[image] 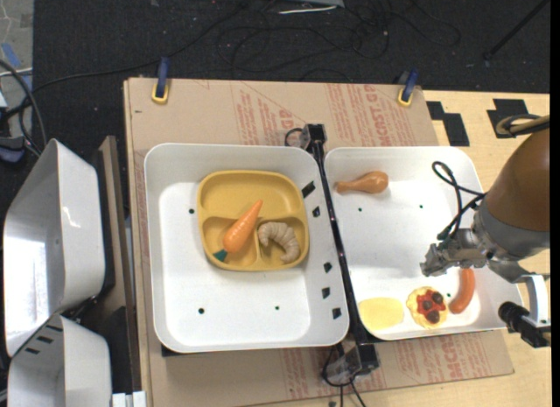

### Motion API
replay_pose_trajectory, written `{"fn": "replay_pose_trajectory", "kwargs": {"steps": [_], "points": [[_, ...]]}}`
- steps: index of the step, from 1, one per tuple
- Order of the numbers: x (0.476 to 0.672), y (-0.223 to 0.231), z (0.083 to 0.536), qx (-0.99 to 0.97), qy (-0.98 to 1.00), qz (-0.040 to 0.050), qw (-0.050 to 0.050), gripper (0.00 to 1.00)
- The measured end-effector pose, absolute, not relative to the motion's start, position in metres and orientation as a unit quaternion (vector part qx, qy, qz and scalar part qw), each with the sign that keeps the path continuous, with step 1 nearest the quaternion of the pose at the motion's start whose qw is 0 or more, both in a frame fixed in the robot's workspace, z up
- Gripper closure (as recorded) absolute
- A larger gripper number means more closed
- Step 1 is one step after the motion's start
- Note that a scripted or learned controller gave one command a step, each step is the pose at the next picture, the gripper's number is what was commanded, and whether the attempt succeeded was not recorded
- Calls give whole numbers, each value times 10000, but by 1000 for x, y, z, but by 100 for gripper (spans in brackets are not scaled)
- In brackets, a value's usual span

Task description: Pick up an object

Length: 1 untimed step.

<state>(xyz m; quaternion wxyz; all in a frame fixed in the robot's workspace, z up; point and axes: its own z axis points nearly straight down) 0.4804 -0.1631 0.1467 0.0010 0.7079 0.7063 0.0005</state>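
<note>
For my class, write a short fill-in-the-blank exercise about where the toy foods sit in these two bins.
1. The carrot lies in the yellow ____.
2. The shrimp shares the tray in the ____ bin.
3. The chicken drumstick lies in the ____ bin.
4. The gripper hovers beside the ____, near the small pizza.

Missing words: tray; left; right; sausage

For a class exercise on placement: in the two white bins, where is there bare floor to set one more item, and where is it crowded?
Left bin: bare floor below the yellow divided plate and down its left side. Right bin: open middle between the drumstick and the yellow disc. Crowded: the right bin's near right corner, where the tool, sausage and small pizza sit close together.
</note>
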Motion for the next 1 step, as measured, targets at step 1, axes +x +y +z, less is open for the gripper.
{"fn": "replay_pose_trajectory", "kwargs": {"steps": [1], "points": [[480, -166, 189, 7063, 7080, 10, 22, 100]]}}
